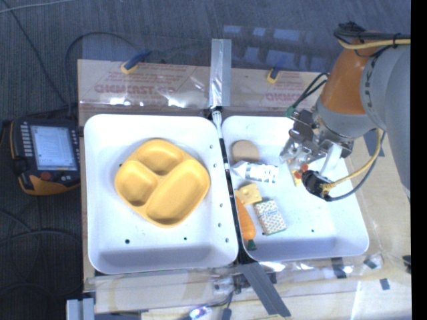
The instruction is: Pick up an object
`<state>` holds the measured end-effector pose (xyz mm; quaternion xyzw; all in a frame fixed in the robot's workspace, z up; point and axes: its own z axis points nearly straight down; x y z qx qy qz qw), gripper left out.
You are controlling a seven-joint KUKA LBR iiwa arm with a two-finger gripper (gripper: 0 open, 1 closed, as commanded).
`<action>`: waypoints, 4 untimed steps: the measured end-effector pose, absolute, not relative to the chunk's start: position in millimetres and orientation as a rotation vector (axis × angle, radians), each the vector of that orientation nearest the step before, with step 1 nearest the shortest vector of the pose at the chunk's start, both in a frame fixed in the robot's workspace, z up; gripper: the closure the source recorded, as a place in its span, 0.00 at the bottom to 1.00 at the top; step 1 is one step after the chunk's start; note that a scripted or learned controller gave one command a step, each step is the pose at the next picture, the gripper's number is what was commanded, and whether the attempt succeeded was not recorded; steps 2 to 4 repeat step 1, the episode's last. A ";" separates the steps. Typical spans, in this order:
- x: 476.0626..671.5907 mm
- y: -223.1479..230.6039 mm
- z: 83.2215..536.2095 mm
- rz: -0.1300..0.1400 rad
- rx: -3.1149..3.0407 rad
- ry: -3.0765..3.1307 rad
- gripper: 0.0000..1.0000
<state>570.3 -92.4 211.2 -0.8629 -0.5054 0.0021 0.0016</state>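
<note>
Nearest the camera in the right bin (347,235), a carrot (245,224) is pressed along the left wall, with a patterned packet (270,217) just beside it at 3 o'clock. Farther back, a yellow piece (249,193), a white carton (260,173) and a tan round object (245,151) are clustered by the same wall. The bin's right half is left open. The end effector (308,157) is seen above the far right floor, nothing visibly gripped; open or closed cannot be told. In the left bin (100,245), a yellow divided dish (162,181) is centred.

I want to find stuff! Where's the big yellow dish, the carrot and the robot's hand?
Yellow dish (162,181), camera view, on the middle where its three hollows meet.
Carrot (245,220), camera view, on its orange body.
End effector (298,159), camera view, at its tip over the right bin.
</note>
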 end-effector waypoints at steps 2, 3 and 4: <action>570.2 -91.7 218.9 0.012 -2.704 -1.588 1.00; 570.2 -91.7 218.9 0.012 -2.704 -1.588 1.00; 570.2 -91.7 218.9 0.012 -2.704 -1.588 1.00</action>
